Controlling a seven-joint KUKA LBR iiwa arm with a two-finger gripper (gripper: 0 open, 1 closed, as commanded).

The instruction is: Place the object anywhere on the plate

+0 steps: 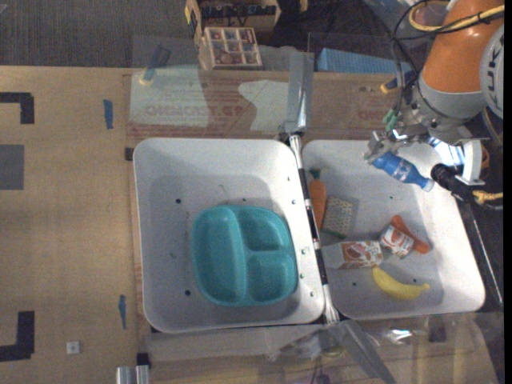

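A teal divided plate [242, 254] lies in the left bin [160, 174]. Over the back of the right bin [464, 286], my gripper [382, 152] hangs below the orange-banded wrist. It is shut on one end of a small blue bottle [402, 170]. The bottle lies slanted, its white cap pointing right and down, and looks lifted off the bin floor. The plate is well to the left of the gripper and nearer the front, across the wall between the bins.
On the right bin's floor lie an orange carrot [318, 201], a grey mesh piece [338, 214], a small brown carton [362, 253], a red and white packet [400, 238] and a yellow banana [398, 285]. Cardboard boxes [232, 22] stand behind the bins.
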